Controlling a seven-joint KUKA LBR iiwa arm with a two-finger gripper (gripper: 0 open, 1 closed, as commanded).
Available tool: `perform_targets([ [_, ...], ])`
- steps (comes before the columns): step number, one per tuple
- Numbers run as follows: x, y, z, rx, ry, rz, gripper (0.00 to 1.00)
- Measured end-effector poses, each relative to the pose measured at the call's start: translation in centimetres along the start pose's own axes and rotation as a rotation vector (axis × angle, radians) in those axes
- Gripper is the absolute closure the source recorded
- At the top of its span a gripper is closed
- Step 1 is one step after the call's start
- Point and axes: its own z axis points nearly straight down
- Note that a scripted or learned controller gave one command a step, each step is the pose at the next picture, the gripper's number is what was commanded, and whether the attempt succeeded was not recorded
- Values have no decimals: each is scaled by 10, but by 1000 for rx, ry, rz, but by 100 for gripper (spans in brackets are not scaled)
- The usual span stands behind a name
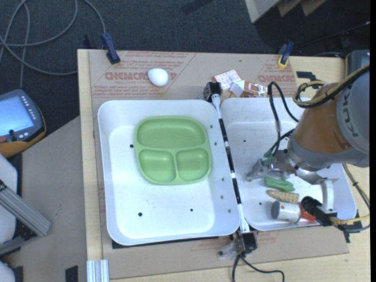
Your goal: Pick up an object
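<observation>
Right white bin [252,122]: green pod [279,184] (long, glossy) beneath pincer [262,168], whose grip I cannot tell.

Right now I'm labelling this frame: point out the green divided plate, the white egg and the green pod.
green divided plate [173,150], camera view, centre ridge
white egg [157,76], camera view, middle
green pod [279,183], camera view, middle

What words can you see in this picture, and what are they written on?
"CHEMCAN CORP", or something close, in big reddish letters on the cardboard sheet behind the left bin; the letters are faint, so the spelling is not sure.
The same reddish print behind the right bin: partly covered, unreadable.
Small reddish lines above both prints: too small to read.
Small packets on the cardboard: print too blurred to read.
"KU", the start of a name, on the arm.
</observation>
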Motion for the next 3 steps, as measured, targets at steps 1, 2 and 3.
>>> perform_targets([
  [1, -24, 16, -50, -3, -2, 0, 0],
  [2, -7, -30, 0, -1, 0, 0, 0],
  [3, -8, -30, -10, -3, -1, 1, 100],
])
